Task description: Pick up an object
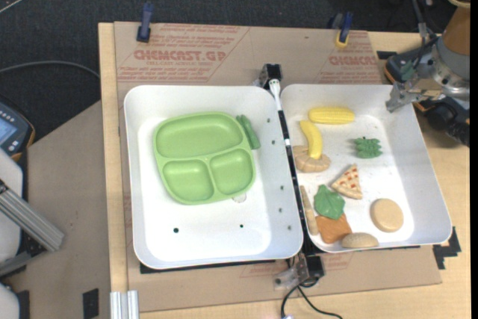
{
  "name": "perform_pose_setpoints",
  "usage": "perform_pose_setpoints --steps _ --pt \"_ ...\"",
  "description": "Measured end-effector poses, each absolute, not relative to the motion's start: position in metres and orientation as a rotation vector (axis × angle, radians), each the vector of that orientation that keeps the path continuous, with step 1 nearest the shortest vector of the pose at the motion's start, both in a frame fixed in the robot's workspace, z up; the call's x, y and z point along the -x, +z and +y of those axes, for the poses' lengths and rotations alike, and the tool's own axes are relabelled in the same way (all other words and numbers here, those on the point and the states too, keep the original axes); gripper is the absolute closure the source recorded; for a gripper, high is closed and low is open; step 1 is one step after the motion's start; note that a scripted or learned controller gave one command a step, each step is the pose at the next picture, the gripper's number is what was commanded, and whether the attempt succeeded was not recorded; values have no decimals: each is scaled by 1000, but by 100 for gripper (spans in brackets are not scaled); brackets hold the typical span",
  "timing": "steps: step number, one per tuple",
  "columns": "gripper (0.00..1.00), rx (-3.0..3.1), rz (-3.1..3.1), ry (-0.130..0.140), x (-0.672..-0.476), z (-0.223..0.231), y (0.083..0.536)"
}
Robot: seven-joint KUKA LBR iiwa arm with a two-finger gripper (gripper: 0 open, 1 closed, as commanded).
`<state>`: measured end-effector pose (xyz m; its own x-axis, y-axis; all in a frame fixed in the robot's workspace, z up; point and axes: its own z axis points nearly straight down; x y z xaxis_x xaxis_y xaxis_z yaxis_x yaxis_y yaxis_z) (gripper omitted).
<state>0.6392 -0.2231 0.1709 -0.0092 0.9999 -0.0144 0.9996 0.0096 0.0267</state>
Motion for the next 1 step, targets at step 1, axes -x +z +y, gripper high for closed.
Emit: perform_pose_setpoints --steps 1 --pt "100 -2209 2219 11 -641 -184 276"
